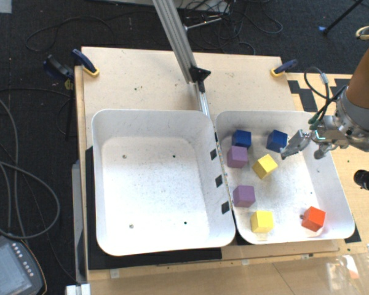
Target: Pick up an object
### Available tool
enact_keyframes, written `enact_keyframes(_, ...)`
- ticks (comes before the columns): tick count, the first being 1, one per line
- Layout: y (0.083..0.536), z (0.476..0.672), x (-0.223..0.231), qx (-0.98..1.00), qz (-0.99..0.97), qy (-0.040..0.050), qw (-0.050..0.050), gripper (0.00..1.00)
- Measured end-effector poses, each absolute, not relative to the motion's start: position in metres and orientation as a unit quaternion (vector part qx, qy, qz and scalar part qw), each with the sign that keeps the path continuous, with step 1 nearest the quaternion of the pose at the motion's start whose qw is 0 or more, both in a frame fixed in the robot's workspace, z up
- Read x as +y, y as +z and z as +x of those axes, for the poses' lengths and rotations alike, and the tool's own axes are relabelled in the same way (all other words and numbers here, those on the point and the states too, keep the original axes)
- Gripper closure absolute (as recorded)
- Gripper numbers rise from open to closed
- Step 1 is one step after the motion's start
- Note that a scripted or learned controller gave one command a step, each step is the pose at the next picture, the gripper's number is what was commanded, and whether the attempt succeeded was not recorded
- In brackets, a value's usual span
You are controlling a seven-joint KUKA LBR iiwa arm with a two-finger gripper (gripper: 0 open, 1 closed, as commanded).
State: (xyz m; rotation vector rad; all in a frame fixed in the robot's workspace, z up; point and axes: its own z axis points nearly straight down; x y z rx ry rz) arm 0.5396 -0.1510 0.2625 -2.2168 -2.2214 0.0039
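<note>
Several small cubes lie in the right bin [343, 209]: two blue cubes [242, 138] [277, 141] at the back, a purple cube [237, 156], a yellow cube [265, 165], a second purple cube [243, 195], a second yellow cube [262, 221] and an orange cube [313, 218] near the front. My gripper [307, 148] hangs over the right bin's back right part, just right of the right-hand blue cube. Its fingers [293, 145] are spread apart and open, with nothing between them.
The left bin [101, 165] stands beside the right one, sharing a middle wall. A slanted metal pole [175, 29] rises from behind the bins. Clamps sit at the board's back corners [86, 63] [284, 67]. Cables lie on the floor to the left.
</note>
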Motion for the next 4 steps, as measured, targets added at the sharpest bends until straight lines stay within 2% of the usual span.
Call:
enact_keyframes(1,0.265,0.540,-0.151,-0.707,-0.707,0.0001,0.000,0.00)
enact_keyframes(2,0.203,0.543,-0.157,-0.707,-0.708,0.0019,0.002,0.00)
enact_keyframes(4,0.097,0.537,-0.146,-0.707,-0.707,0.0016,0.002,0.00)
